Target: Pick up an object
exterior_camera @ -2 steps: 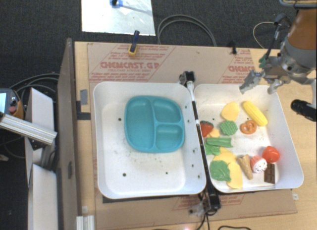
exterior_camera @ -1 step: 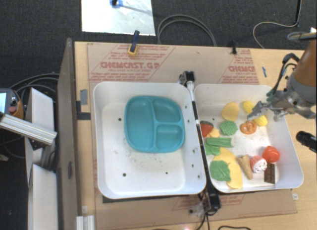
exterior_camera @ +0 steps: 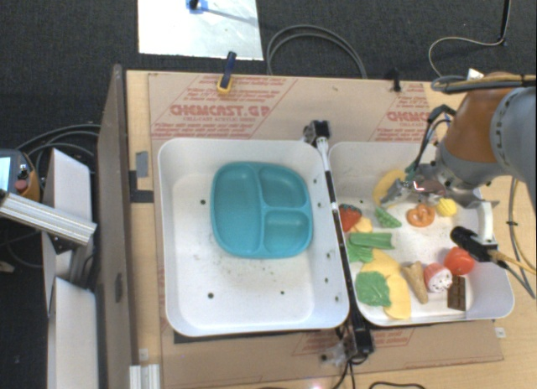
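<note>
My gripper (exterior_camera: pixel 417 184) hangs low over the far part of the right bin (exterior_camera: pixel 361 157), reaching in from the right. Just left of it lies a yellow banana-like piece (exterior_camera: pixel 388 184). An orange ring (exterior_camera: pixel 420 215) and a small yellow piece (exterior_camera: pixel 446 207) lie right below it. Toward the near side of this bin are a red tomato (exterior_camera: pixel 459 260), green bean pieces (exterior_camera: pixel 369 245), a green leaf (exterior_camera: pixel 373 288), a brown wedge (exterior_camera: pixel 415 278) and a dark brown block (exterior_camera: pixel 456 293). Nothing shows as held.
The left bin (exterior_camera: pixel 189 295) holds a teal divided plate (exterior_camera: pixel 260 211). A black rail (exterior_camera: pixel 333 211) runs between the two bins. A red and green piece (exterior_camera: pixel 349 215) lies against the right bin's left wall.
</note>
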`<state>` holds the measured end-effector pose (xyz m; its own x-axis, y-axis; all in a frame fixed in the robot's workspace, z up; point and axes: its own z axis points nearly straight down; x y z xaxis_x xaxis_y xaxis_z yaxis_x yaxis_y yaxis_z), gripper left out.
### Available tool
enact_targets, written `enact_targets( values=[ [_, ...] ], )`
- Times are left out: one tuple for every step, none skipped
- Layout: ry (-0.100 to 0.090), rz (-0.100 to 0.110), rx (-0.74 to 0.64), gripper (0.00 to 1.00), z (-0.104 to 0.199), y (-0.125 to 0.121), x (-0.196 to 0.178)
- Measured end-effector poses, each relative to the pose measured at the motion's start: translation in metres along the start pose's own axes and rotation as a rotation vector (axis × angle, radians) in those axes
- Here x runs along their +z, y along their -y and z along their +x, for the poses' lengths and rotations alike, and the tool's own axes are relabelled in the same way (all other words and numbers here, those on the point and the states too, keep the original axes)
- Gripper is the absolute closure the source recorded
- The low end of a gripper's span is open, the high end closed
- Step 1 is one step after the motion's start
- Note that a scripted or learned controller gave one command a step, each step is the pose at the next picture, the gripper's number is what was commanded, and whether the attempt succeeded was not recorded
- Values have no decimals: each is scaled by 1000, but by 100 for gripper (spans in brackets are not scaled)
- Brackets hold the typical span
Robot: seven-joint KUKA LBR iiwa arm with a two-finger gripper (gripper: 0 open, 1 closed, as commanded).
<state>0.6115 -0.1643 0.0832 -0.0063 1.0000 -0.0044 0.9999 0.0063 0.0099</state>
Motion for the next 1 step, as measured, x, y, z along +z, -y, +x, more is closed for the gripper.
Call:
enact_targets(
  values=[
    [-3, 0, -3, 0, 48, -39, -4]
  ],
)
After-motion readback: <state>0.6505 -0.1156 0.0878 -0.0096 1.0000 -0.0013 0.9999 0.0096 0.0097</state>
